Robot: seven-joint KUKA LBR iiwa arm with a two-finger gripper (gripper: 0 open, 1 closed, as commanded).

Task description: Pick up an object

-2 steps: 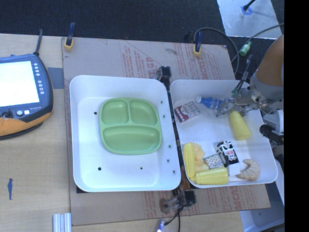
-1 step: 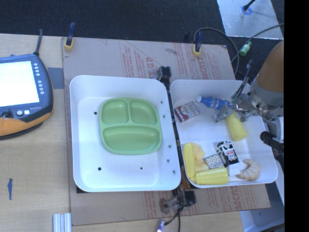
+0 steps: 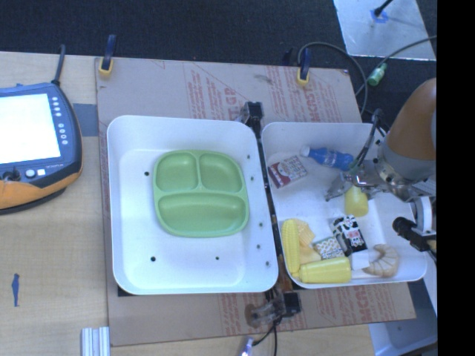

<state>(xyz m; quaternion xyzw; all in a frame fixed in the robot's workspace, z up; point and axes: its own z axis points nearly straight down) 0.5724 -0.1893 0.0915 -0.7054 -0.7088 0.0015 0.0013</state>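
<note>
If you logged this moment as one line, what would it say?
grey arm: over right white bin | gripper: at small yellow object | green divided plate: left bin

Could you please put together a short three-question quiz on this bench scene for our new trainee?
1. True or false: the green divided plate lies in the left bin.
2. Which item lies nearest the far wall of the right bin? A) croissant B) blue bottle C) corn cob
3. Fill in: the handheld control screen rests on the bench to the ____ of both bins.

Key: 1 true; 2 B; 3 left.
</note>
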